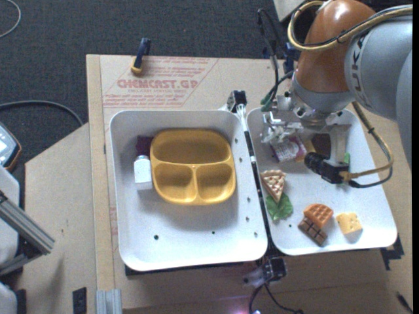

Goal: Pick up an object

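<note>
Cardboard-topped bench (163,77) | gripper (278,131) lowered over pink-white wrapped packet (287,150), beside triangular pizza slice toy (273,183) | jaw state cannot be told | nothing seen lifted; pick judged pending

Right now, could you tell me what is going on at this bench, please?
The grey KUKA arm reaches in from the right, its gripper low over the right bin above a small pinkish packet. I cannot tell whether it has grasped anything. Toy food lies nearer the front of that bin: a pizza slice, a green leaf, a waffle and a cheese piece. The left bin holds a yellow divided tray and a small white bottle.
</note>
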Robot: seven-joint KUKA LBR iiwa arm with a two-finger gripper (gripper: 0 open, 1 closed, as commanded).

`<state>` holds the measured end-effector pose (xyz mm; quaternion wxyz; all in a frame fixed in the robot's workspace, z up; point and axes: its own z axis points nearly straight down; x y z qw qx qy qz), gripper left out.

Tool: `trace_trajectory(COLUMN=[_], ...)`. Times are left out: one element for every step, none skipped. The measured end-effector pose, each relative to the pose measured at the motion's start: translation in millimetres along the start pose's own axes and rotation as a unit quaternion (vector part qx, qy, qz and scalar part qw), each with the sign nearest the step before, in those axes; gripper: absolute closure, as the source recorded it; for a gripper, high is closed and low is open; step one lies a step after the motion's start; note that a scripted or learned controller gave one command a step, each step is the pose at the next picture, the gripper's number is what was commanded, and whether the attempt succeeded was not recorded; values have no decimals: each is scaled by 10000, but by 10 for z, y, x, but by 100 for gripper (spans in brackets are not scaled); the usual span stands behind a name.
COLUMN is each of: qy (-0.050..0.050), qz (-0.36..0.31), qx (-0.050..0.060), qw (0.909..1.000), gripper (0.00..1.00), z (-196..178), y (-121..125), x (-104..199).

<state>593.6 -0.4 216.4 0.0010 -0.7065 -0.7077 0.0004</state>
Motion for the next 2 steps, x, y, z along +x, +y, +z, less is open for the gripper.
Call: trace_trajectory(qy=[0, 0], qz=[10, 1], qx=[11, -8], qw=[10000, 10000], gripper=[100, 100], z=[13, -21], y=[-35, -37], x=[-48, 16])
